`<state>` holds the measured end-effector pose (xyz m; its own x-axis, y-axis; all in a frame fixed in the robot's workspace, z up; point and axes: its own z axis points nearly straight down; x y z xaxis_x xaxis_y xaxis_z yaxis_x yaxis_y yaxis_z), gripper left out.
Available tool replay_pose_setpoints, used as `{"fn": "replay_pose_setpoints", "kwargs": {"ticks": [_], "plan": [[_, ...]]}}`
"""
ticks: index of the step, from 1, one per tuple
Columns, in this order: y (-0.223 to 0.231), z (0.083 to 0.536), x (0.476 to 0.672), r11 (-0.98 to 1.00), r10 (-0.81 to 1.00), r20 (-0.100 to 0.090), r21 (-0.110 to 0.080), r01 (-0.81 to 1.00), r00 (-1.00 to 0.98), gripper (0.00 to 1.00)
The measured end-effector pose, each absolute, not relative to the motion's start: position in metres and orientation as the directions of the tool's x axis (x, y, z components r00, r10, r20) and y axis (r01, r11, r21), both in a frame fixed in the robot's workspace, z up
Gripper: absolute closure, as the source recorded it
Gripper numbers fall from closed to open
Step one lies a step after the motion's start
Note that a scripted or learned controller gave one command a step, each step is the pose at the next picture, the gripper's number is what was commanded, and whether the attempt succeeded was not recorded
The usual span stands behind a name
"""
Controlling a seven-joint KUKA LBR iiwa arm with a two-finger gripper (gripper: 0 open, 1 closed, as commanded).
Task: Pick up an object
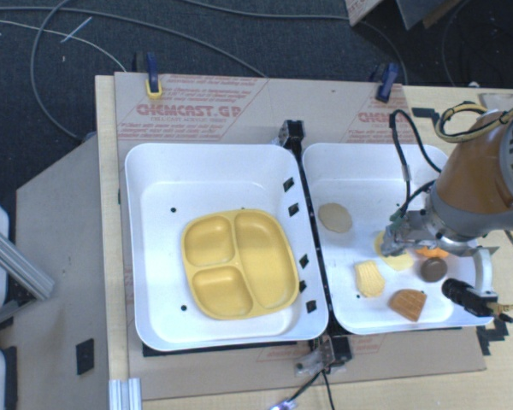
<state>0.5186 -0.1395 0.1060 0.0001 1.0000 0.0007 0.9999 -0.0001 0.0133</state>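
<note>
My gripper (395, 239) is low in the right bin (359, 165), down over a pale yellow piece (399, 260) near the bin's middle right. Just right of it lie a small orange piece (431, 251) and a dark brown round thing (433, 270). A yellow ridged block (369, 278) lies to the lower left of the gripper, and a tan wedge (408, 304) sits near the bin's front edge. A beige round disc (334, 218) rests to the gripper's left.
The left bin (154, 178) holds a yellow three-compartment plate (238, 263). A black divider with clips (301, 220) runs between the bins. Cables (406, 156) hang from the arm over the right bin's back. Blue clamps (153, 75) hold the board's far edge.
</note>
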Motion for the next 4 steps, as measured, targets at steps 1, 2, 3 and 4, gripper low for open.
{"fn": "replay_pose_setpoints", "kwargs": {"ticks": [1, 2, 3, 4], "plan": [[-0.146, 0.166, 0.515, 0.000, 1.000, -0.001, 0.003, 1.000, 0.000, 1.00], [-0.143, 0.210, 0.519, 0.001, 1.000, -0.001, 0.006, 1.000, -0.001, 1.00], [-0.148, 0.254, 0.520, 0.001, 1.000, -0.002, 0.005, 1.000, -0.001, 1.00], [-0.099, 0.247, 0.524, 0.005, 1.000, 0.003, -0.002, 1.000, -0.005, 1.00]]}}
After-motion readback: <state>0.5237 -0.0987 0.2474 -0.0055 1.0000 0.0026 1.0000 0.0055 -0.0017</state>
